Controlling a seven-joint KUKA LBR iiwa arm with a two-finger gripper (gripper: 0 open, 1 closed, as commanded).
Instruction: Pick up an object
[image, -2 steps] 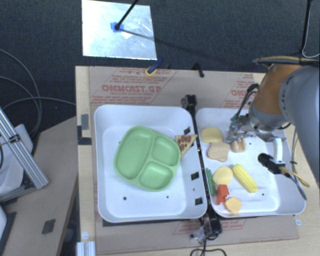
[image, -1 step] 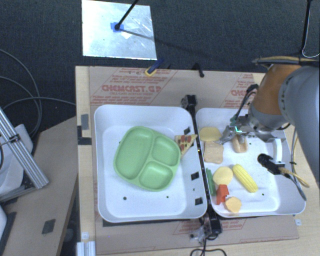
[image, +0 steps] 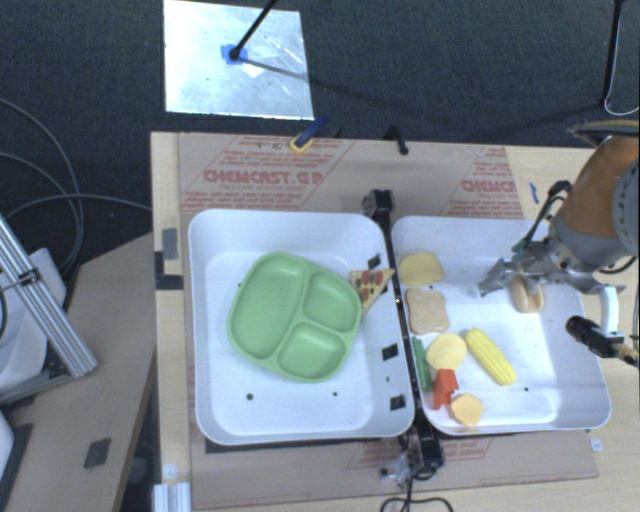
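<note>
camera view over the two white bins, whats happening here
A grey arm with an orange band reaches in from the right, and its gripper sits low over the right bin, beside a small tan item. Nothing is visibly held. The same bin holds play food: a corn cob, a bread slice and other pieces near the divider. The left bin holds a green divided plate, with a pizza slice at its edge.
</note>
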